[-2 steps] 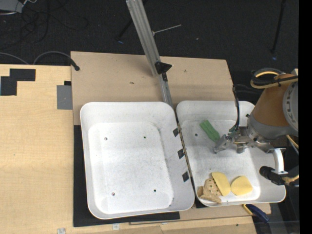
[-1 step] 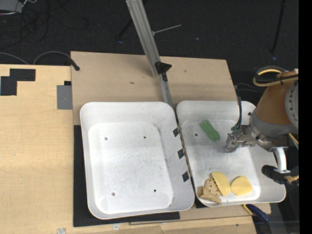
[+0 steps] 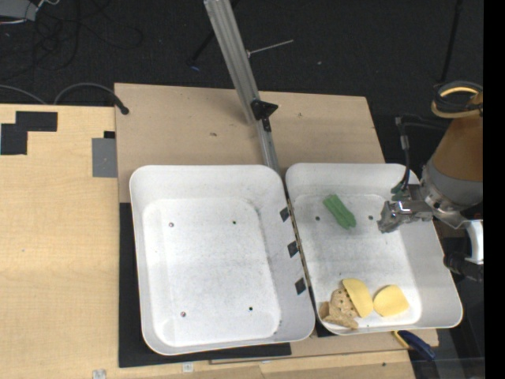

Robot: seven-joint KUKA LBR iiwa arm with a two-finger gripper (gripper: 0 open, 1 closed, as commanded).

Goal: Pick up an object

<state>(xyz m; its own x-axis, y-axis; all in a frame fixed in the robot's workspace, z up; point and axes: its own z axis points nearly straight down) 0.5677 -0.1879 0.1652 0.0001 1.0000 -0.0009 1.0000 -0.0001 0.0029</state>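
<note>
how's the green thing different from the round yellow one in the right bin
The green object is long, narrow and lies slanted mid-bin; the round yellow object is squat and sits near the front edge. The green one lies alone; the yellow one has neighbours beside it. Both rest in the right bin.

Arm (image 3: 458, 160) seen w/ orange band, grey section below it. Gripper (image 3: 388, 218) made of bare silver metal, small and blocky. Thin black cable (image 3: 405, 150) seen running beside wrist. White part seen lower right.

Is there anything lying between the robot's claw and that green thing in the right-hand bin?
No. In the camera view, just bare white floor of the right bin separates the gripper from the green object.
</note>
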